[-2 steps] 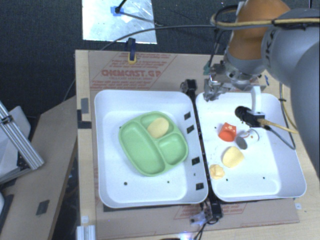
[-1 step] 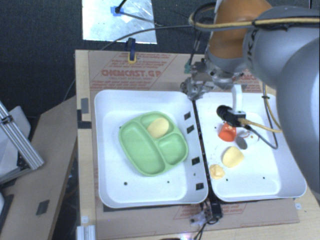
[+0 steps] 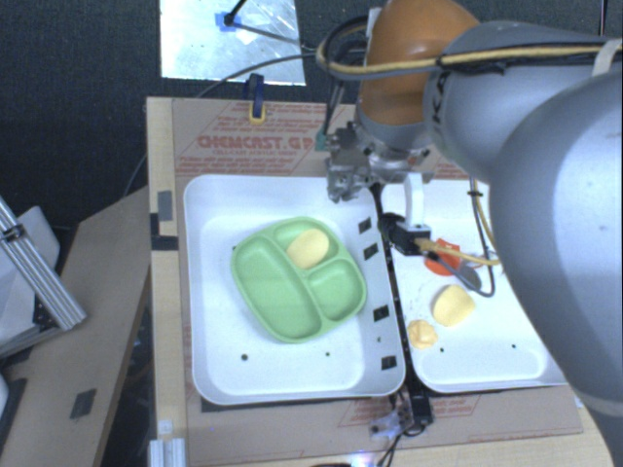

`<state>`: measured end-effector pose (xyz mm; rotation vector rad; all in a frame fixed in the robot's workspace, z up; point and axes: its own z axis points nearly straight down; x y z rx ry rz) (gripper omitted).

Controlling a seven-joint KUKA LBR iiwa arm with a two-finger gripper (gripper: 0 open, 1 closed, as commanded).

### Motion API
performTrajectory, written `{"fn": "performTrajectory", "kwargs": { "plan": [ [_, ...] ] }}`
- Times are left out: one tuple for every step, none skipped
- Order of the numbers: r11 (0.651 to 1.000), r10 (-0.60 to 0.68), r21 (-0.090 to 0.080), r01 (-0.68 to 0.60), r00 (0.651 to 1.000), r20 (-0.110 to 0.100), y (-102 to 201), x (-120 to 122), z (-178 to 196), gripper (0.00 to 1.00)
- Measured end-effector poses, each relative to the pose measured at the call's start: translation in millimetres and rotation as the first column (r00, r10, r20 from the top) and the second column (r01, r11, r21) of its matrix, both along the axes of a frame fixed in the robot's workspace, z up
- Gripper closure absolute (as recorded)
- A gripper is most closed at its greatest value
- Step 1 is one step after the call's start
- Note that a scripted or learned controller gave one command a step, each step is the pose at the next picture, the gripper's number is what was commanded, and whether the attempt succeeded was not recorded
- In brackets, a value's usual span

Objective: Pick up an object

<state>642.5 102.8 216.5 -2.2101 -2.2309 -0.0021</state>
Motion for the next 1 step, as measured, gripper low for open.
{"fn": "performTrajectory", "kwargs": {
  "plan": [
    [1.000,-0.003,-0.002,0.003,1.000,0.000,6.0,-4.3,2.0,1.00]
  ]
}}
